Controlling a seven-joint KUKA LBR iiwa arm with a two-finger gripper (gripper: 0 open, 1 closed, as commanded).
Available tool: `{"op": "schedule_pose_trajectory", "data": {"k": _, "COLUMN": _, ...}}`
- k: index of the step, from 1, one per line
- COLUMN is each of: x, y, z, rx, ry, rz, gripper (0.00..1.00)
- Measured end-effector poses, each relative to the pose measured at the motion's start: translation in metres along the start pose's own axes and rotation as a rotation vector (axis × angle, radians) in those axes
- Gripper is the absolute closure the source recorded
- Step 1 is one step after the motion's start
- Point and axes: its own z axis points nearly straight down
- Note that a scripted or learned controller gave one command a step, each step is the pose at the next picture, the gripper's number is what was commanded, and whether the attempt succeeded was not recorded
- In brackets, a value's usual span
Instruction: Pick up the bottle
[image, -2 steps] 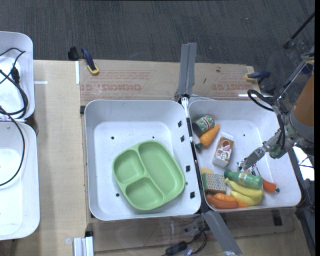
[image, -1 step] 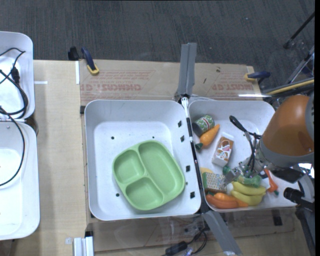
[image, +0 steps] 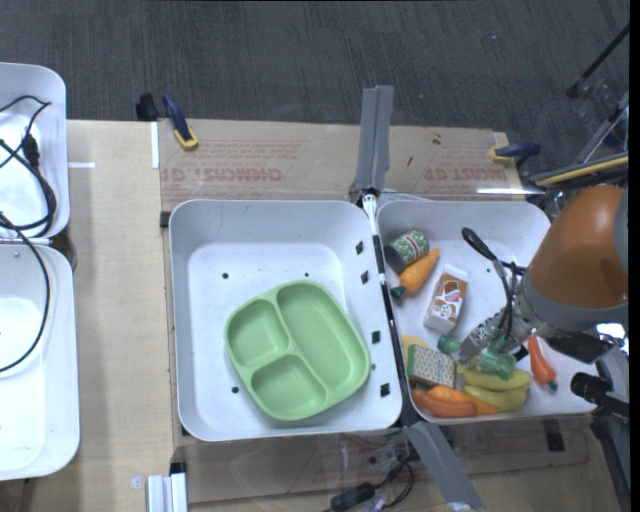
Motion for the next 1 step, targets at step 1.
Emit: {"op": "schedule_pose_trajectory", "data": {"k": 1, "x": -0.0007, "y": 0.0386, "z": -0.1338, "rx": 0.002, "ry": -0.001, "rz": 0.203, "gripper": 1.0}}
